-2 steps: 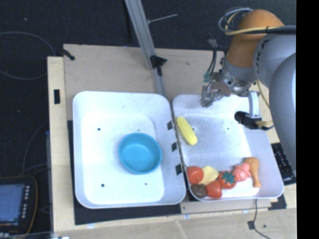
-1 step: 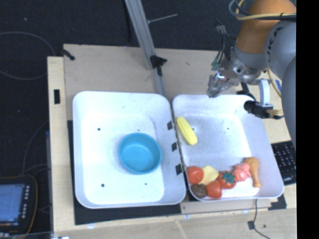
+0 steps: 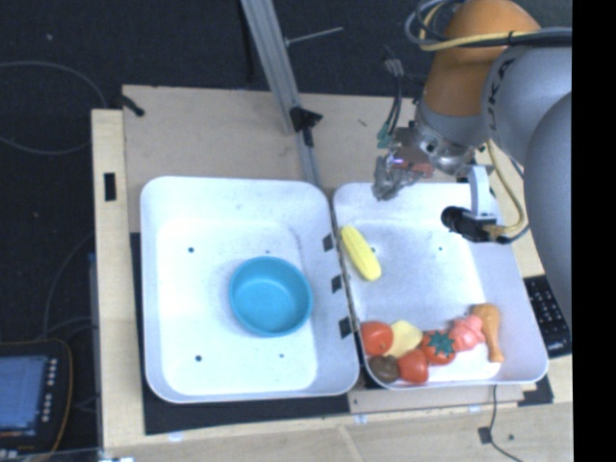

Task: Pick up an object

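My gripper (image 3: 388, 183) hangs over the far left corner of the right bin (image 3: 452, 268), with nothing seen between its fingers. A yellow corn cob (image 3: 360, 252) lies in that bin near its left wall, a little below and left of the gripper. Along the bin's near edge sits a cluster of toy food: a red tomato (image 3: 376, 337), a yellow piece (image 3: 405, 336), a red strawberry-like piece (image 3: 415, 366), a pink item (image 3: 467, 332) and an orange drumstick (image 3: 489, 327). A blue bowl (image 3: 270, 295) stands in the left bin (image 3: 192, 354).
A grey metal pole (image 3: 272, 61) slants down from the top to the gap between the bins. The arm's orange band (image 3: 472, 37) and grey body fill the upper right. A black cable fitting (image 3: 467, 221) hangs over the right bin's far side.
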Controlling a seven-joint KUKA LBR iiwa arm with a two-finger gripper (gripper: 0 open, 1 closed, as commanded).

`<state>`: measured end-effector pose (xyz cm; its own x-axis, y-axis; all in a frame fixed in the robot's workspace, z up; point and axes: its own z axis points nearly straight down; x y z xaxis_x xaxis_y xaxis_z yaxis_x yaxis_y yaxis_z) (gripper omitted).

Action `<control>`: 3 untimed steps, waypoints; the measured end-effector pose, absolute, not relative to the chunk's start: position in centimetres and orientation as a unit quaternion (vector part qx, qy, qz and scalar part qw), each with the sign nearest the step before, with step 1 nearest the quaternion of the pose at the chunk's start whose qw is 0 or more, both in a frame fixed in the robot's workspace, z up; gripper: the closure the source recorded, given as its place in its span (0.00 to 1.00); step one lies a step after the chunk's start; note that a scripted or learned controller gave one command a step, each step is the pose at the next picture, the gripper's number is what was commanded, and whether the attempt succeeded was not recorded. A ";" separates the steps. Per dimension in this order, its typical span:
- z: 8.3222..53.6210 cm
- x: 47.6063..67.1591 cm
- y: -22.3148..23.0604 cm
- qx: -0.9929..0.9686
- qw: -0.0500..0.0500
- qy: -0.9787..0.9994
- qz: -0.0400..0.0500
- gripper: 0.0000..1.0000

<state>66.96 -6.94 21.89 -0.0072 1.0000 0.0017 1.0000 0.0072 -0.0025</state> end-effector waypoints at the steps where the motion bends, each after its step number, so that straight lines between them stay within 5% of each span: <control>1: 22.6 64.2 -1.5 -0.704 0.002 -0.710 0.000 1.00; 3: 25.2 61.0 8.8 -0.703 0.005 -0.711 0.002 1.00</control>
